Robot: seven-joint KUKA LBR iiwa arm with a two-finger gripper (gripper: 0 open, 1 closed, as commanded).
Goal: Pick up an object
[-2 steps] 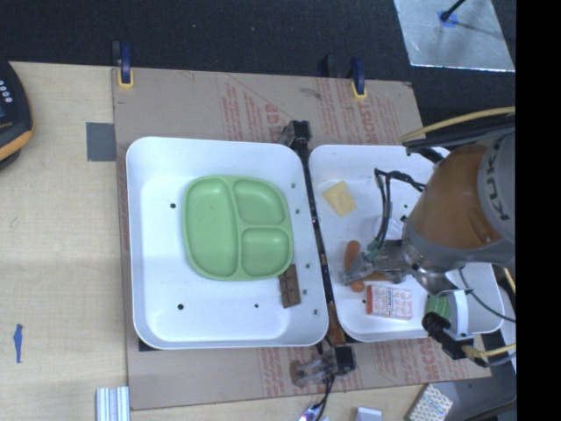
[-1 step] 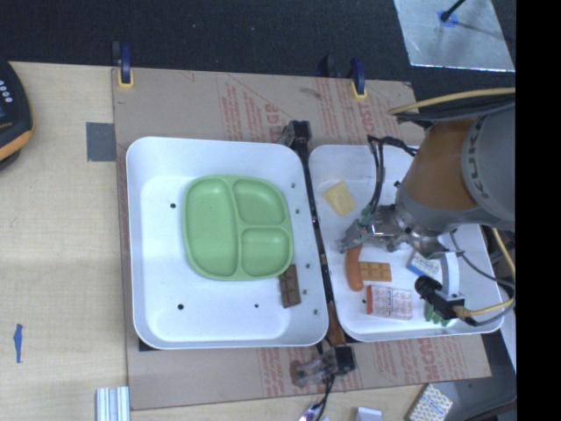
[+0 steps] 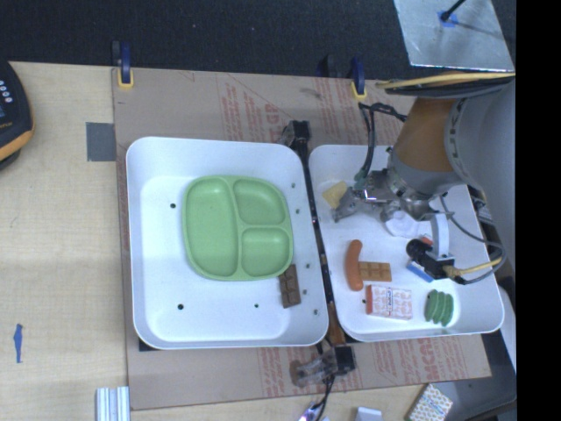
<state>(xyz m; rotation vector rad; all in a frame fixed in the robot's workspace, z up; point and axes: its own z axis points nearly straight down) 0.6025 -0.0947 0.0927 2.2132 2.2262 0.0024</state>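
The gripper (image 3: 351, 202) hangs low in the right bin (image 3: 491, 323); I cannot tell its state. A pale yellow piece (image 3: 333, 194) lies just beside it, a toy sausage (image 3: 353, 264) below.

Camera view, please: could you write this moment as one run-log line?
task: pick up an object | gripper: low in right bin, by yellow piece | hot dog: on bin floor | green plate: left bin
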